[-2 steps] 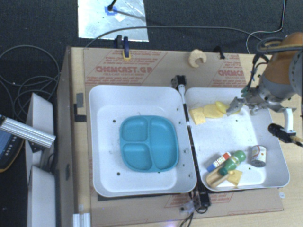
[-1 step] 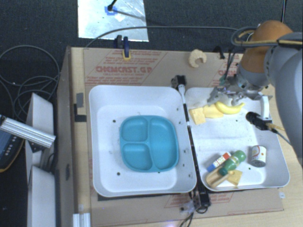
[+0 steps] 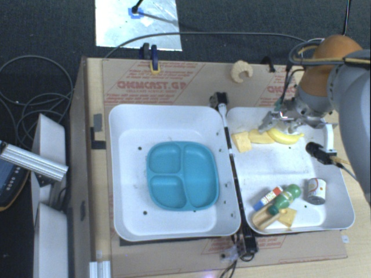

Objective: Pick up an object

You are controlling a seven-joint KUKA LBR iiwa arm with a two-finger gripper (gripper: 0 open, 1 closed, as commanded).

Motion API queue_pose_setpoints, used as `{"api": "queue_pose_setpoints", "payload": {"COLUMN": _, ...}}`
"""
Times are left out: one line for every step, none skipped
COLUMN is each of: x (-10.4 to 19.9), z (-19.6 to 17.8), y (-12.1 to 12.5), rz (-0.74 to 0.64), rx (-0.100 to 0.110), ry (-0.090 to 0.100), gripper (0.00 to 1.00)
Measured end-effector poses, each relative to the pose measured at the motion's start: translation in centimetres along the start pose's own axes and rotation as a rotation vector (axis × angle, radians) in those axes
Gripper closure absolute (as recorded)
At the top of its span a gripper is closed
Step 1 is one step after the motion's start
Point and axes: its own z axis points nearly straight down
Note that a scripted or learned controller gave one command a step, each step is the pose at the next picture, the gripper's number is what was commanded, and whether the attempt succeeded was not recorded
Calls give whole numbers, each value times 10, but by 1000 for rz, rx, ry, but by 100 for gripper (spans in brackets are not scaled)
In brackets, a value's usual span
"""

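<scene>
- Dark carpet surrounds the bench (image 3: 174,77), whose brown top carries red lettering, and we see loose cables on the floor to the left.
- We see the grey arm (image 3: 353,106) entering from the right, its orange band (image 3: 324,62) above the wrist.
- Two shallow white bins sit side by side: the left bin (image 3: 124,167) and the right bin (image 3: 333,213), their inner walls touching.
- We find a blue divided plate (image 3: 182,175) lying flat in the middle of the left bin.
- We see the gripper (image 3: 282,120) low over the far part of the right bin, directly above a yellow banana (image 3: 284,137); we cannot tell whether its fingers are parted or closed.
- A pale yellow block (image 3: 242,141) lies just left of the banana, by the dividing wall.
- At the near edge of the right bin we see a green bottle (image 3: 287,197), a small metal can (image 3: 316,191) to its right, and a tan wedge (image 3: 286,216).
</scene>
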Motion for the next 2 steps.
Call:
{"api": "queue_pose_setpoints", "payload": {"x": 0, "z": -12, "y": 1, "rz": -4, "rx": -3, "ry": -1, "gripper": 100}}
{"api": "queue_pose_setpoints", "payload": {"x": 102, "z": -99, "y": -11, "rz": -3, "rx": 2, "ry": 4, "gripper": 100}}
